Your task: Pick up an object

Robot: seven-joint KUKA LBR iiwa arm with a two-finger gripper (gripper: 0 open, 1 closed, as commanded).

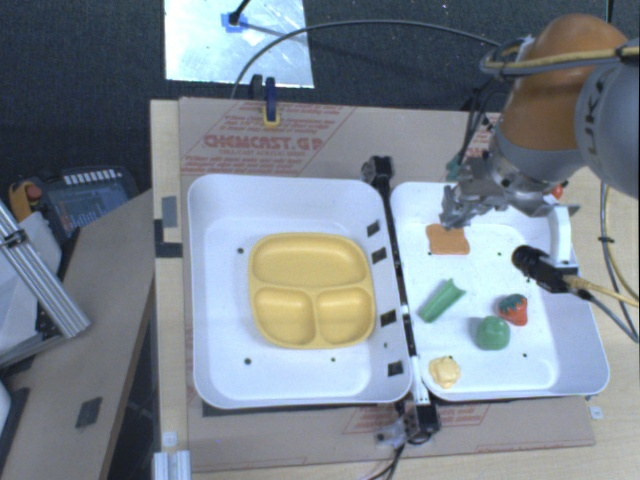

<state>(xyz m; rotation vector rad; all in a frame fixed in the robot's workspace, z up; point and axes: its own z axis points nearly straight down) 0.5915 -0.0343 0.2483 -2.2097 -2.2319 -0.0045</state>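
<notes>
bench, 2 white bins, cardboard sheet

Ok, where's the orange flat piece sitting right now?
In the camera view the orange flat piece lies in the right bin, near its upper left corner, directly under the gripper and up from the green stick.

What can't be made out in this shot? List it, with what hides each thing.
1. End effector, camera view: its fingers merge into a dark blur above the orange piece, so whether they touch it is unreadable.
2. Orange piece: its upper edge is covered by the end effector.
3. Red object and yellow object in the right bin: too small to identify.
4. Arm: cut off by the right edge.
</notes>
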